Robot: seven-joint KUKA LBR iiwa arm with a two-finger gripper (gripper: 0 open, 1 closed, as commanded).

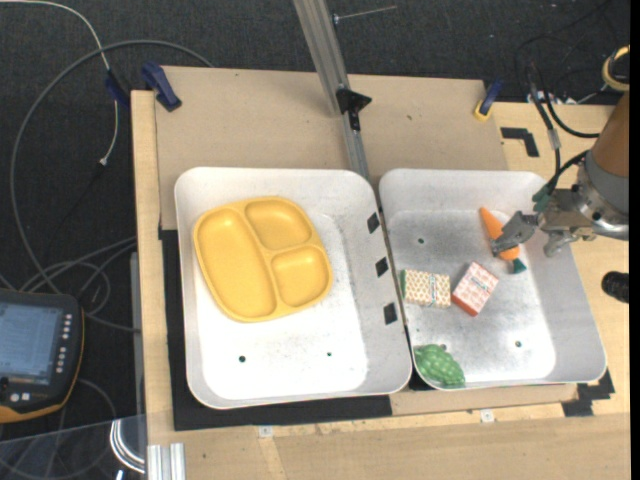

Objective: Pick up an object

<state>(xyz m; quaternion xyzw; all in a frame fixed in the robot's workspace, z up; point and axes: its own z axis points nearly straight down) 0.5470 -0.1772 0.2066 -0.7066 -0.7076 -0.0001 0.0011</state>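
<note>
Looking down, you see a pale wooden bench (255, 103) on dark carpet, cables trailing off to the left. Your gripper (519, 235) hangs over the right bin (560, 353), fingers spread apart, touching or just above an orange carrot-shaped toy (492, 222). Just beyond the fingers lie a red-and-white box (474, 289) and a patterned pack (426, 289); a green toy (439, 365) sits further off at the bin's near edge. Well apart, the left bin (300, 363) holds a yellow divided tray (261, 257).
</note>
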